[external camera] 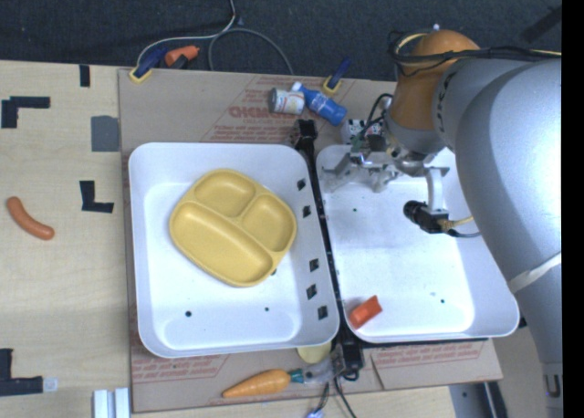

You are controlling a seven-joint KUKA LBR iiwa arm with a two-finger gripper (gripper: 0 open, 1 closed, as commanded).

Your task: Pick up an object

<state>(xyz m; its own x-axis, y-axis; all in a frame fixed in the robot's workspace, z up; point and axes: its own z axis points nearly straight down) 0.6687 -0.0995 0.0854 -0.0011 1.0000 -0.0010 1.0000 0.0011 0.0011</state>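
Yellow divided plate (234, 226) sat in a white bin (151, 252); small orange block (365, 310), orange carrot (256, 384), tan surface (55, 297).

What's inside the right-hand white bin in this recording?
The right-hand white bin holds a small orange block near its front left corner. The grey arm covers its far right part, so anything beneath it is hidden.

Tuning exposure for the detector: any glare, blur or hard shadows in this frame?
Camera view: lighting is even and soft, with the yellow divided plate casting only a faint shadow; the white bins look bright but keep detail; the arm at right looms large and slightly soft; the end effector area is cluttered and hard to resolve.
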